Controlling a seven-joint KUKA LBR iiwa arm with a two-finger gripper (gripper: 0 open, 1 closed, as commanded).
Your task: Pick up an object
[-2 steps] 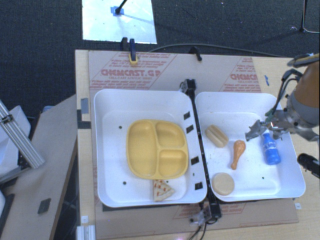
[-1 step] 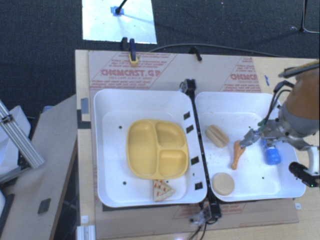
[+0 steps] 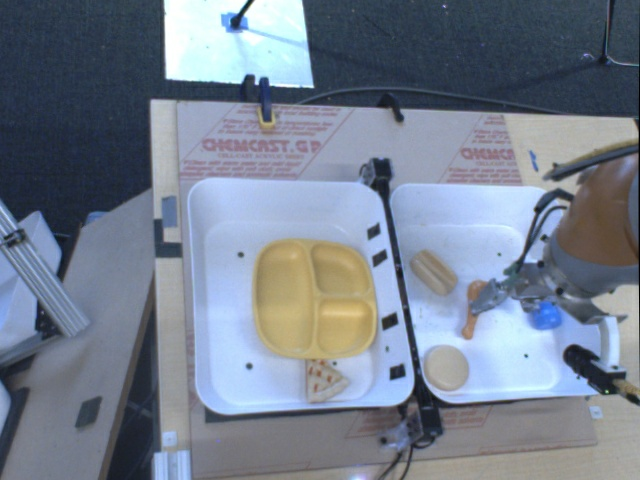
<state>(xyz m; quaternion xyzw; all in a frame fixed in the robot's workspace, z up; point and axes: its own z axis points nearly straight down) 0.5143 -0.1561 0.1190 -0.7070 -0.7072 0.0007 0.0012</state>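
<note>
Gripper (image 3: 492, 296) low in the right bin (image 3: 480, 218), reaching from the view's right; finger state cannot be told; its tip meets the upper end of an orange carrot-like piece (image 3: 471, 312), whose long axis runs down-left from the tip; blue object (image 3: 545, 316) just behind.

Lab: clamped bench (image 3: 300, 133), paired white bins (image 3: 215, 298).

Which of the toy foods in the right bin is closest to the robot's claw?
The orange carrot-like piece: the gripper sits right at its upper end. The hot dog bun lies farther left, the round tan cookie lower left, near the bin's front edge.
</note>
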